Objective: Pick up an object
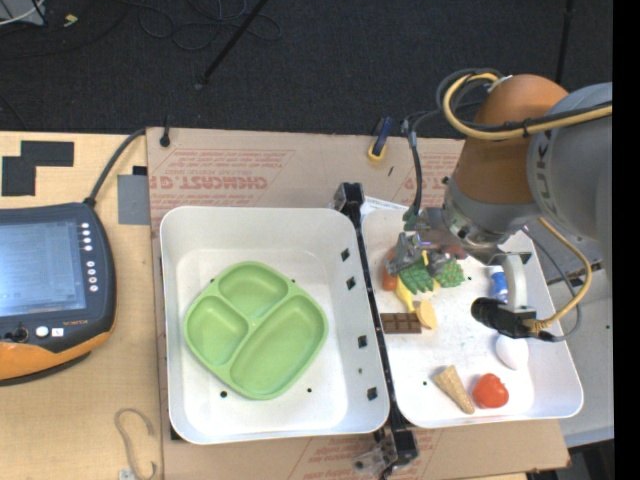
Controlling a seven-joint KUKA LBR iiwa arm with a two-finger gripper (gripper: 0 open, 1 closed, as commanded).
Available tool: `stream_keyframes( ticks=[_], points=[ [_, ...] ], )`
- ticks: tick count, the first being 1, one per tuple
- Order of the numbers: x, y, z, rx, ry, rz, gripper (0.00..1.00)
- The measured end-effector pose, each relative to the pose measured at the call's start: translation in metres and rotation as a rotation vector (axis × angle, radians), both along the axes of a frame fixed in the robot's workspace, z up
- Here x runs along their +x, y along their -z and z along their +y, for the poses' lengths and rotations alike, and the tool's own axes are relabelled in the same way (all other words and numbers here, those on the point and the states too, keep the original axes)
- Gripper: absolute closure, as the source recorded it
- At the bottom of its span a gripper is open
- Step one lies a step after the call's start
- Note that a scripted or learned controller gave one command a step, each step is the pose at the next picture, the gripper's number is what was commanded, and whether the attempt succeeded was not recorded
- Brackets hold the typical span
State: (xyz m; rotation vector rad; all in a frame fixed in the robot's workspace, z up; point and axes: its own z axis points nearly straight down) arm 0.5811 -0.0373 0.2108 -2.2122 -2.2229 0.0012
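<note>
Two shallow white bins (pixel 262 226): left holds one green divided plate (pixel 256 328); gripper (pixel 412 256), grip state unclear, over the right bin's several small toys.

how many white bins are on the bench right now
2. The left bin holds a green divided plate. The right bin holds small toy foods, with the pincer low over its far left part. They sit side by side, touching along the middle.

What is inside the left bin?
A green divided plate lies flat in the left bin, with nothing visible in its three compartments. Whatever lies under the plate is covered.
</note>
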Motion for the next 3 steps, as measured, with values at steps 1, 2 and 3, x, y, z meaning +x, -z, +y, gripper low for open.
stream_keyframes(
  ticks=[1, 2, 3],
  points=[
    [0.014, -0.02, 0.041, -0.001, 0.001, -0.003, 1.0],
    [0.025, -0.02, 0.062, -0.003, 0.004, -0.002, 1.0],
    [0.023, -0.009, 0.063, -0.004, 0.004, 0.001, 1.0]
  ],
)
